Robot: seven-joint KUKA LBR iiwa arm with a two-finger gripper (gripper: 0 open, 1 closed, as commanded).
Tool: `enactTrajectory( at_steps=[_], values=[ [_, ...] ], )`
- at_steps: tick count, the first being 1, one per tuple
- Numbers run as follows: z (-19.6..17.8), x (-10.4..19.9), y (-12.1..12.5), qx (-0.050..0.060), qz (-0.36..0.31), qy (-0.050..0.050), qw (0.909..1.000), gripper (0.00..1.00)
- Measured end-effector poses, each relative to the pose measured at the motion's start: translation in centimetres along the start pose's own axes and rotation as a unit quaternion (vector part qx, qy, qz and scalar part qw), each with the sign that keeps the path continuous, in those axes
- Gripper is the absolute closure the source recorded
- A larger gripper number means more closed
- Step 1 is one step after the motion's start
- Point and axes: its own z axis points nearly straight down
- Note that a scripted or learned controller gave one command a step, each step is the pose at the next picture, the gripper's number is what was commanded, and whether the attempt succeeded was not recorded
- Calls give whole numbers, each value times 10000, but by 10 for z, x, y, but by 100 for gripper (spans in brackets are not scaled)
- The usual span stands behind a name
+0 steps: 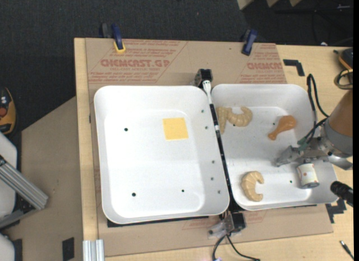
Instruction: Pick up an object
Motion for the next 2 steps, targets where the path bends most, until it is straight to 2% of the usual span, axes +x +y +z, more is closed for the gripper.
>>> enactTrajectory(
  at_steps=[1, 2],
  values=[
    [0, 4, 80, -33, -67, 17, 10000, 0],
    [1, 85, 150, 16, -69, -9, 10000, 0]
  ],
)
